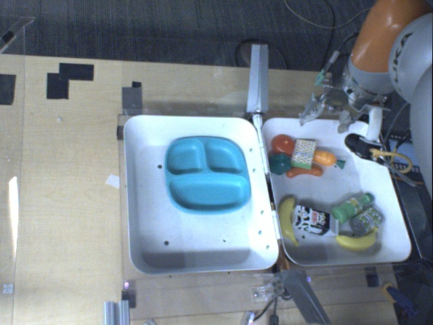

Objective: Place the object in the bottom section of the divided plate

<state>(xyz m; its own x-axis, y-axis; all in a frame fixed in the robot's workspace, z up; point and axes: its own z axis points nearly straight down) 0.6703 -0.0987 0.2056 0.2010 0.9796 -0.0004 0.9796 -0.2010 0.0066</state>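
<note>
Blue plastic at the middle of the left bin [145, 208]: the divided plate [206, 175], flat on the white floor, two small sections along its far side and one wide bottom section nearest the camera. White bins side by side on a pale wooden surface [61, 181], touching along a shared edge.

Grey arm with orange band [389, 22] reaching in from the right. Gripper [330, 112] hovering over the far rim of the right bin [391, 195], released, metal fingers [312, 110] spread apart, clear of the toys below.

Every loose object over in the right bin, well apart from the plate. Far cluster: a red round toy [283, 143], a patterned box [304, 153] just beside it, an orange carrot-like piece [326, 158] touching the box, a red-orange piece [304, 172] under them. Near cluster: a yellow banana [288, 219] against the left wall, a black-and-white carton [311, 221] touching it, a green bottle [352, 208] to the right, a second banana [356, 241] by the near wall. Cannot tell which of these counts as the object to be moved.
</note>
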